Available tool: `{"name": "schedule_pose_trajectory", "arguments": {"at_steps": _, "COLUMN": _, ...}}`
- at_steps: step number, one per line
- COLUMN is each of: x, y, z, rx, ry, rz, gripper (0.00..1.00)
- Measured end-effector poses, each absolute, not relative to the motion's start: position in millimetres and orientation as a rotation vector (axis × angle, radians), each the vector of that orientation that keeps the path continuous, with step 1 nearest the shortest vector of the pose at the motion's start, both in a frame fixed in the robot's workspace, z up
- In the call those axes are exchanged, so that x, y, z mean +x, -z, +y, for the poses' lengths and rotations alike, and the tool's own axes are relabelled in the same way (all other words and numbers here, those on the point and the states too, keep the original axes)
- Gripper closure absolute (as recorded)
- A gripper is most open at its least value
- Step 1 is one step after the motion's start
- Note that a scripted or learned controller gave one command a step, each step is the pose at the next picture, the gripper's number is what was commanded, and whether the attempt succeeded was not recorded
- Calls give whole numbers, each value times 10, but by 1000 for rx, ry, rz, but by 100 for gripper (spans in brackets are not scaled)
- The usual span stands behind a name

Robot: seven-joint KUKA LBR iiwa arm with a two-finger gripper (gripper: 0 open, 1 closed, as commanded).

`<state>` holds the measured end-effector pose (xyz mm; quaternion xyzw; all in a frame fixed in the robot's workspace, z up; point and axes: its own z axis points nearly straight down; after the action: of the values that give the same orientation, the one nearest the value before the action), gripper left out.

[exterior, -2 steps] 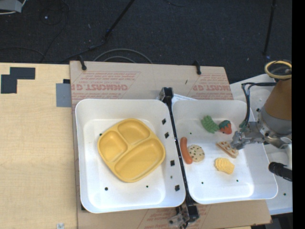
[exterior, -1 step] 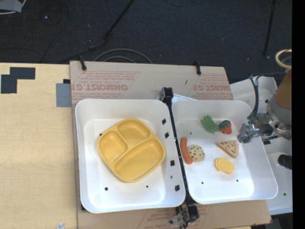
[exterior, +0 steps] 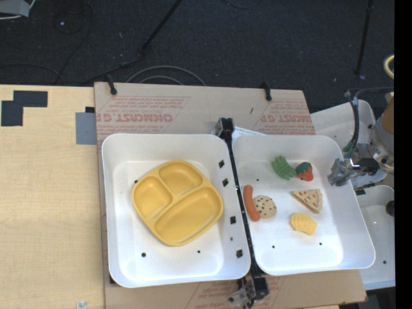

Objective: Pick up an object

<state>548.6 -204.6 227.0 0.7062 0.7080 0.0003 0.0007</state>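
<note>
The right bin (exterior: pixel 322 256) holds several toy foods. A green broccoli piece (exterior: pixel 282 167) lies beside a small red strawberry (exterior: pixel 304 170). A pizza slice (exterior: pixel 309 199) sits to the right of a round cookie (exterior: pixel 264 206), and an orange sausage (exterior: pixel 250 203) lies just left of the cookie. A yellow lump (exterior: pixel 303 223) rests toward the front. My gripper (exterior: pixel 339 172) hovers at the bin's right rim, to the right of the strawberry and apart from all the foods. Nothing hangs from it.
The left bin (exterior: pixel 122 237) holds a yellow divided plate (exterior: pixel 177 201). A black divider (exterior: pixel 235 205) runs between the bins. The arm (exterior: pixel 385 124) comes in over a white surface at the right. Cardboard lies under both bins, with a wooden bench top on the left.
</note>
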Motion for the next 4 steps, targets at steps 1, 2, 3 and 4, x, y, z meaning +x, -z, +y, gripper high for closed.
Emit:
{"name": "schedule_pose_trajectory", "arguments": {"at_steps": 1, "x": 5531, "y": -2284, "z": -1619, "rx": 2218, "ry": 0, "rz": 2229, "gripper": 100}}
{"name": "schedule_pose_trajectory", "arguments": {"at_steps": 2, "x": 5577, "y": -2374, "z": -1065, "rx": 2217, "ry": -1, "rz": 2230, "gripper": 100}}
{"name": "schedule_pose_trajectory", "arguments": {"at_steps": 3, "x": 5551, "y": -2359, "z": -568, "rx": 2220, "ry": 2, "rz": 2230, "gripper": 100}}
{"name": "schedule_pose_trajectory", "arguments": {"at_steps": 4, "x": 5626, "y": -2338, "z": -154, "rx": 2219, "ry": 2, "rz": 2228, "gripper": 100}}
